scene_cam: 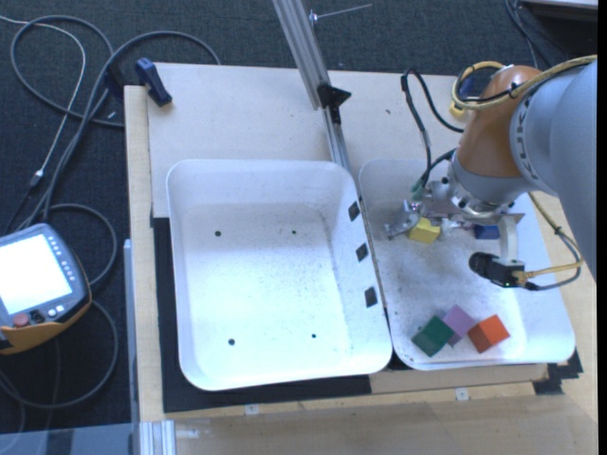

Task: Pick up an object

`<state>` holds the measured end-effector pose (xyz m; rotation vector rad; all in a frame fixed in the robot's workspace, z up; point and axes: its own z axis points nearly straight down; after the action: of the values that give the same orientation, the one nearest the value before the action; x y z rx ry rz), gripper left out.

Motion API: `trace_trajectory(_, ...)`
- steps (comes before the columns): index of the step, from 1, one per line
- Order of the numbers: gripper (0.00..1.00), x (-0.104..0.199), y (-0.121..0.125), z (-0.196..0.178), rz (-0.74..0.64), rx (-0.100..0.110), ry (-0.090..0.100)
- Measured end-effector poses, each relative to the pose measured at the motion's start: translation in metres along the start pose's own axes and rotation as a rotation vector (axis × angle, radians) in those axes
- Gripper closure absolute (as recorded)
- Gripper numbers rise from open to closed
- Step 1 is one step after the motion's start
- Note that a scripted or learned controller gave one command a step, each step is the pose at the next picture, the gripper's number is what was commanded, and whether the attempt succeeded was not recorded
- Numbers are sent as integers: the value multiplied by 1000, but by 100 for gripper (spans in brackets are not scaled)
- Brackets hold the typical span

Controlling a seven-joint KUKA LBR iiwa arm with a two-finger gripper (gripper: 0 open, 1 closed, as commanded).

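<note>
The two white bins (190, 197) look like smooth plastic with dark specks; the tabletop (237, 112) looks like pale, matt wood.

Arm (555, 112): grey, entering from three o'clock, upper link running toward nine o'clock. Orange band (488, 131): above the wrist, at the arm's nine o'clock end. Wrist: bent downward, pointing at the surface below. Pincer (424, 227): at the wrist's seven o'clock, lowered, closed around a small yellow block (424, 230) seen between its fingers.
</note>
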<state>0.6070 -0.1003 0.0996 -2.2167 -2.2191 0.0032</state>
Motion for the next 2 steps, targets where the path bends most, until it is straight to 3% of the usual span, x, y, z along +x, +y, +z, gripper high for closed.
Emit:
trace_trajectory(1,0,17,30,-111,-2,-16,-3)
trace_trajectory(2,0,5,-6,-14,2,-8,-3)
